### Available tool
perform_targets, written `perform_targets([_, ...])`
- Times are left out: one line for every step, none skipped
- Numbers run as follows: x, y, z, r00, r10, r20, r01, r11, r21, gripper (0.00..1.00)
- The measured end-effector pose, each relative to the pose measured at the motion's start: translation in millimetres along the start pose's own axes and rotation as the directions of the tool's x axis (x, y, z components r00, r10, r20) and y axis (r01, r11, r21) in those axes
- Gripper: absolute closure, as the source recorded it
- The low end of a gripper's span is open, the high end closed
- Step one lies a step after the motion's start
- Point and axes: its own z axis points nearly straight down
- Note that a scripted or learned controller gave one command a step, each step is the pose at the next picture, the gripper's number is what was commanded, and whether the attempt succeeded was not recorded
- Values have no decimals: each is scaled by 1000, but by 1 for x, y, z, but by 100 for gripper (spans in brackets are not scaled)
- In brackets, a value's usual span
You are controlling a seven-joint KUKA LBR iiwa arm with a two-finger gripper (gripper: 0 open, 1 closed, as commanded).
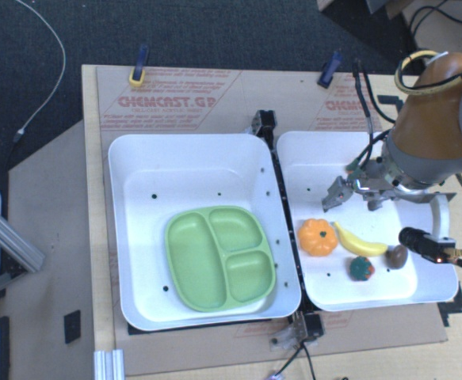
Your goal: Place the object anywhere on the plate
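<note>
Here, the tool (349,190) is seen spread apart, holding nothing, above the right bin (318,153). The banana (360,242) lies just below it, beside the little pumpkin (318,237), long side slanting right. The green plate (217,256) waits in the left bin (135,212).

Dark blue-grey carpet (175,22) surrounds the table (207,101) — brown board printed with red lettering, clamped by a yellow clip (139,68) and a blue one (330,70). A white cable (48,30) trails across the floor.

Green plate (215,257) (three compartments) left; pumpkin (318,237), banana (360,243) right.
</note>
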Motion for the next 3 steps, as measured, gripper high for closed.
perform_targets([-3,1,60,1000,1,1,-1,1000,-3,0])
perform_targets([-3,1,105,1000,1,0,-1,1000,-3,0])
perform_targets([-2,3,92,1000,1,0,-1,1000,-9,100])
